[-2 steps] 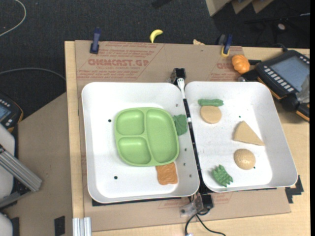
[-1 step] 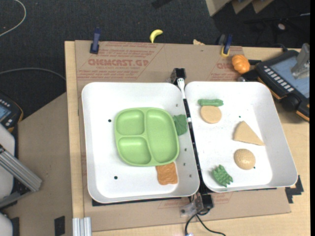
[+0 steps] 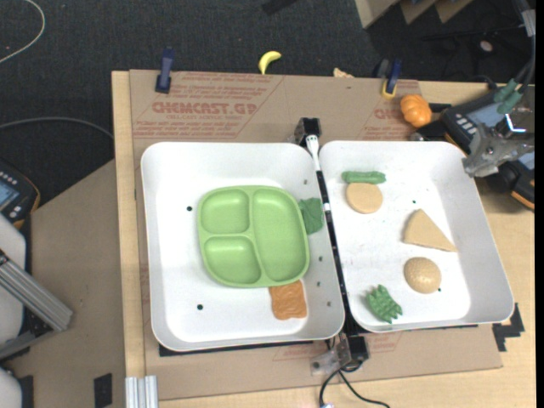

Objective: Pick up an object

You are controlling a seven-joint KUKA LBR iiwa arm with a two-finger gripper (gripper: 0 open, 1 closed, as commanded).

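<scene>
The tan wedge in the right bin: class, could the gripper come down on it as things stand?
Probably yes. The wedge lies flat, apart from the round bun and the cookie, with nothing over it. The gripper sits at the right bin's far right corner.

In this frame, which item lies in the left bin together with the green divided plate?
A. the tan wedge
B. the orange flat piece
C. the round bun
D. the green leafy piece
B: the orange flat piece lies just below the green divided plate in the left bin.

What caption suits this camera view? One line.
Green divided plate in the left bin, toy foods in the right bin.
</scene>
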